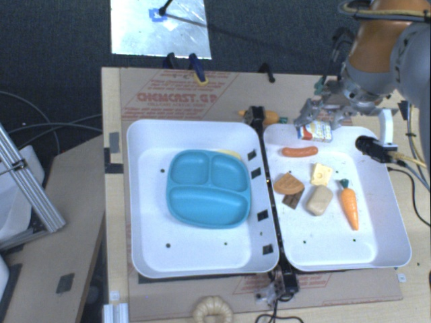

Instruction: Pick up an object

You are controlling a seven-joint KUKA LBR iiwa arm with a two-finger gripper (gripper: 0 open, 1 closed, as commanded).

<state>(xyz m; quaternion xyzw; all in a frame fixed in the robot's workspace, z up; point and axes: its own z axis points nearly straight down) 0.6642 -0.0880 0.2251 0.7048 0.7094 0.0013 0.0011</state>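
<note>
Left bin (145,200): holds a blue divided plate (209,188), lying flat near its middle; a sliver of something yellow peeks out at the plate's far edge.
Right bin (387,241): carries the likely candidates, grouped in its far half: a sausage (299,151), a brown biscuit (288,183) on a dark chocolate piece (292,200), a cheese wedge (322,174), a beige potato-like lump (320,200) and a carrot (349,207) on the right.
Small packet (319,132): white with red and blue, at the right bin's far edge, directly under the arm's working end.
Pincer (322,116): low over that packet, just beside or touching it; whether it is released or clenched I cannot tell, and nothing shows as grasped.
Step in hand: apparently the approach to, or closing on, the packet; no object is yet lifted.
Next move: calls for a firm closure on the packet, then a straight lift clear of the bin's rim and the sausage nearby.
</note>
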